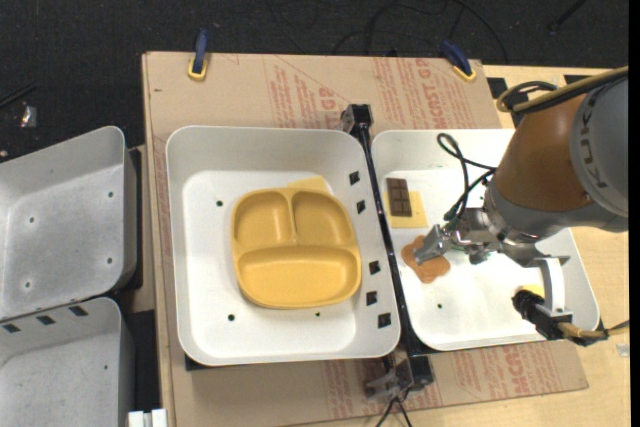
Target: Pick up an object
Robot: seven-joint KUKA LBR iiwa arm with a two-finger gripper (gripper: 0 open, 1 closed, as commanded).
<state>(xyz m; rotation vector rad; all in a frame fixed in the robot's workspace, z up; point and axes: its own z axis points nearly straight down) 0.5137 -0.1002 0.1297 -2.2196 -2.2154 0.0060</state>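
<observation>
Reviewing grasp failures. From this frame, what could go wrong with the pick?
1. The gripper sits over a small, flat-looking orange-brown object; its fingers could slide over it and come up empty.
2. That object lies near the right bin's left wall, so a nudge may shove it against the divider.

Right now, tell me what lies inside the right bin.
In the right bin: a small card with a brown rectangle near the divider, and an orange-brown piece just under the gripper. The arm covers the bin's far right part.
</observation>
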